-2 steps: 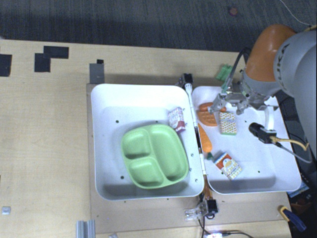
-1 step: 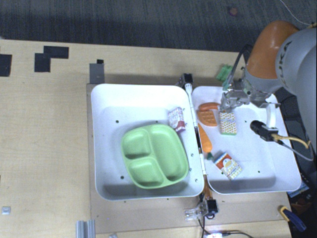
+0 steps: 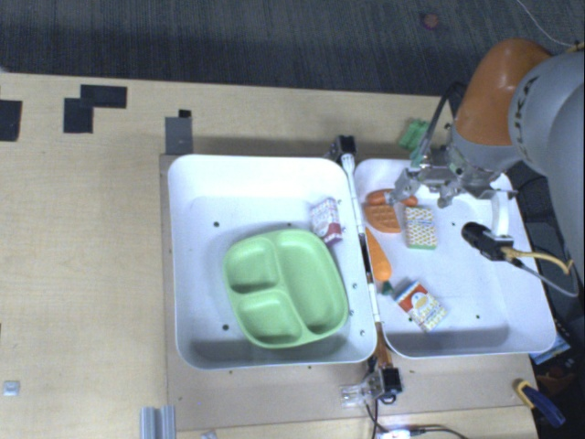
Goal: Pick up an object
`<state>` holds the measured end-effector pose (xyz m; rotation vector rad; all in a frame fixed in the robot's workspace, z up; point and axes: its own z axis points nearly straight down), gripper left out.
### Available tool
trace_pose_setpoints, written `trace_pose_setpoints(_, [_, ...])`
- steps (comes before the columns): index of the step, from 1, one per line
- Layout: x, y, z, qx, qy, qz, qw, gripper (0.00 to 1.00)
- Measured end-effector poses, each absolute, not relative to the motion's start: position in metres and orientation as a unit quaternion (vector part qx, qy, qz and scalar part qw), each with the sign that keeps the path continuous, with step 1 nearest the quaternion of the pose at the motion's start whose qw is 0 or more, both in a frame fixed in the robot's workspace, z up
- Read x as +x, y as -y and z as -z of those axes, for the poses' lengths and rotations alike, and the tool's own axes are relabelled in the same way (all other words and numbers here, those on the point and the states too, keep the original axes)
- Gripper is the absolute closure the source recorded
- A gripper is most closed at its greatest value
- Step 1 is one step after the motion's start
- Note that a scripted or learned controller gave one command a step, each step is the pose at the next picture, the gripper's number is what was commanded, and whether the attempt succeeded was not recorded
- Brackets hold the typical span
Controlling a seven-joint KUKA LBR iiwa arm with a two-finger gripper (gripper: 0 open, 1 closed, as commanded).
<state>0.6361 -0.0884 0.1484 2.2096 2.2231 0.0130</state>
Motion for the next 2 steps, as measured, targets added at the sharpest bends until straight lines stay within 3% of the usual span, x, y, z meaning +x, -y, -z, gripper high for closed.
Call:
trace_pose_setpoints(1, [0.630, 0.100, -0.100, 0.706, -0.708, -0.0039, 0.005, 0.00])
trace_pose_setpoints(2, [0.632, 0.099, -0.112, 0.705, -0.709, -0.0059, 0.007, 1.00])
